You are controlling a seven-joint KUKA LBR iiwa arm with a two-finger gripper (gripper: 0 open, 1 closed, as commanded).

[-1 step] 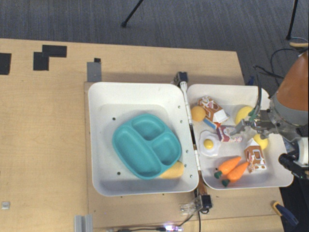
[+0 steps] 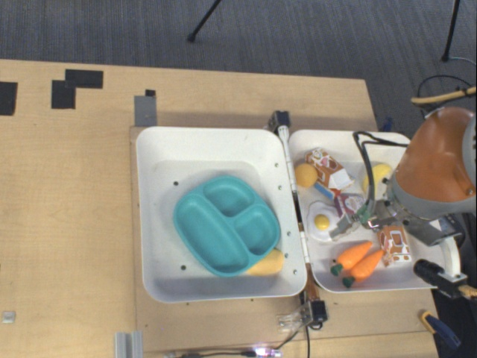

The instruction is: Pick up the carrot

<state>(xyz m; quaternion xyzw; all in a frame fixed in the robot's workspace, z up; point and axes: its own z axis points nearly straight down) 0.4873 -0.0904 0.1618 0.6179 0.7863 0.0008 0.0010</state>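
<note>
Carrot (image 2: pixel 358 261) lies at the right bin's (image 2: pixel 326 280) front, apart from my gripper (image 2: pixel 349 223), whose state I cannot tell. I judge it light, stiff, smooth; grasp mid-body, across its width.

Orange carrot (image 2: pixel 358 260), teal tray (image 2: pixel 223 226), white bins (image 2: pixel 160 222), tan bench (image 2: pixel 67 222).

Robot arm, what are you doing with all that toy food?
The robot arm reaches from the right over the right bin, which holds toy food. Its gripper hovers just above two carrots near the bin's front and holds nothing yet. The left bin holds a teal divided plate with something yellow beside it.
</note>
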